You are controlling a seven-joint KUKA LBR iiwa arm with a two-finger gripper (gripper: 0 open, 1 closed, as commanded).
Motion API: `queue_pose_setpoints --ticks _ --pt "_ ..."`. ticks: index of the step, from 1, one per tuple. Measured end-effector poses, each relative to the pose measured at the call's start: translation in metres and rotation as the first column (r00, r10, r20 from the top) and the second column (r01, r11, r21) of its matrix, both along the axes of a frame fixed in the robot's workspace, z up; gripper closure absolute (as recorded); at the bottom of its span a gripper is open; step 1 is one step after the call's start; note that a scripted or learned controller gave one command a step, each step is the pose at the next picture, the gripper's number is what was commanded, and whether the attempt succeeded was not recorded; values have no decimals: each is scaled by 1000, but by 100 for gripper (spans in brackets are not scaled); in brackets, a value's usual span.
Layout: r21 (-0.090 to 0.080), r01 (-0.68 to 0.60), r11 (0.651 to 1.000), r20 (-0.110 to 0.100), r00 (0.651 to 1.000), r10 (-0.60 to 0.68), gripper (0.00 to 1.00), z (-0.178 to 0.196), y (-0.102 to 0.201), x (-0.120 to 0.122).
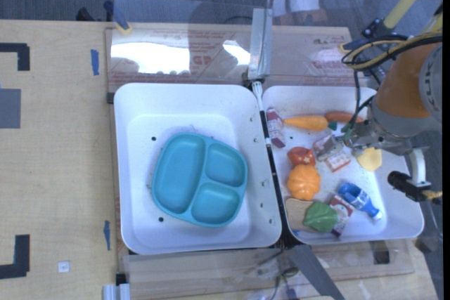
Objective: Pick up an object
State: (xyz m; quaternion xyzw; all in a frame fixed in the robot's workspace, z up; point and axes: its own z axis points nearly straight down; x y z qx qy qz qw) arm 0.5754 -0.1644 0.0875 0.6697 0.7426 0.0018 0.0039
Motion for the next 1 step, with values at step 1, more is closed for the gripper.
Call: queue_pose_setpoints --ticks 1 --pt "1 147 989 -3 989 -147 0 67 0 93"
